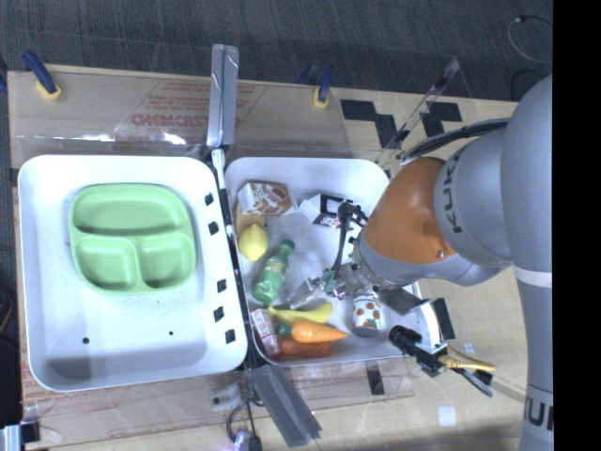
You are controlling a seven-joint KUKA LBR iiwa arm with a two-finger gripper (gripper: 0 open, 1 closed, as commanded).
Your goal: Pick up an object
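The arm reaches in from the right of the frame, and its gripper [331, 278] hangs low in the middle of the right bin [310, 169], among the toys. I cannot tell how the gripper is set, because the big orange band [408, 224] hides much of it. To pick well, it should choose one thing that sits alone and come straight down on it. The lemon [253, 242] is round, smooth and yellow, just left of the gripper. The green bottle [273, 269] is shiny and lies tilted. Lower in the frame, the carrot [317, 333] is long and pointy beside a banana [315, 313]. A green tray [134, 236] with three parts sits in the left bin [56, 346].
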